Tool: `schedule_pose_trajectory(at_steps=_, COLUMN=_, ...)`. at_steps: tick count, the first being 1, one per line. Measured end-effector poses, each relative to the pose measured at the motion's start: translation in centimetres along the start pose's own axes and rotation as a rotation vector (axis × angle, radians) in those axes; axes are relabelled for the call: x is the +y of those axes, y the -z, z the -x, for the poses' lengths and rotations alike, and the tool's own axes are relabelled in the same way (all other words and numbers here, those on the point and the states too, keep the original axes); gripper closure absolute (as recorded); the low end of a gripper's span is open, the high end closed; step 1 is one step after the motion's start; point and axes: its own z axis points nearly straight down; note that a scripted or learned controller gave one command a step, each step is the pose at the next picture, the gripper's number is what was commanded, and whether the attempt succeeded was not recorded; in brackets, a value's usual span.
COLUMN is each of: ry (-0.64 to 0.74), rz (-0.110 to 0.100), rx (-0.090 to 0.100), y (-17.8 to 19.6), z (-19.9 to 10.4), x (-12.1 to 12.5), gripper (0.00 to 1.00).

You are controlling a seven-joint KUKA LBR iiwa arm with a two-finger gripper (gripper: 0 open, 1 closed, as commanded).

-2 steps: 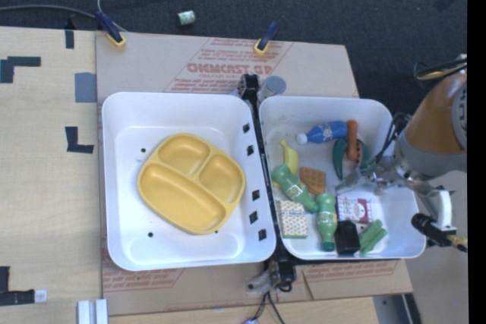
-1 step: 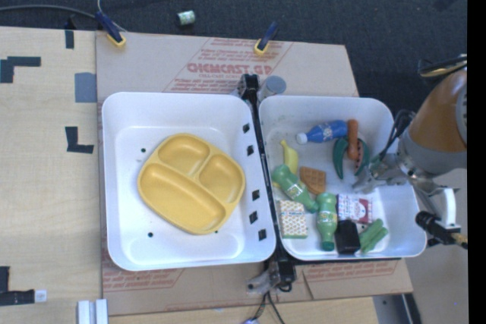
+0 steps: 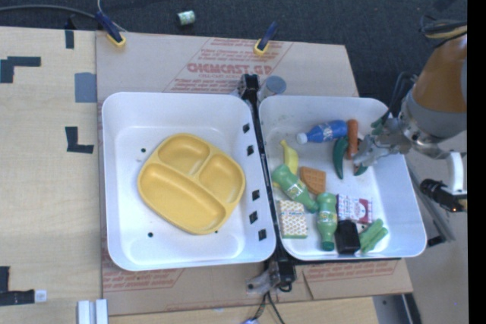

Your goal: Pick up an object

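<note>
My gripper point(image 3: 370, 155) hung low over the right bin point(image 3: 395, 193), near its right side; I could not tell how it was set. Just to its left lay an orange carrot point(image 3: 352, 139) and a dark green pepper point(image 3: 338, 156), beside a blue bottle point(image 3: 323, 133). The left bin point(image 3: 121, 163) held a yellow divided plate point(image 3: 191, 182).

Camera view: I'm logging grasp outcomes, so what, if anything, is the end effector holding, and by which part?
It cannot be told. The end effector sits low in the right bin, close to a carrot and a green pepper, but no item is clearly between its tips.
</note>
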Motion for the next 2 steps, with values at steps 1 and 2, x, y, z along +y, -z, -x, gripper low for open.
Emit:
schedule_pose_trajectory(at_steps=1, ry=0.0, rz=-0.001, rx=0.0, y=4.3, z=-4.0, x=4.3, gripper=1.0)
schedule_pose_trajectory(at_steps=2, ry=0.001, rz=-0.004, rx=0.001, y=0.8, z=-9.4, x=10.4, gripper=1.0)
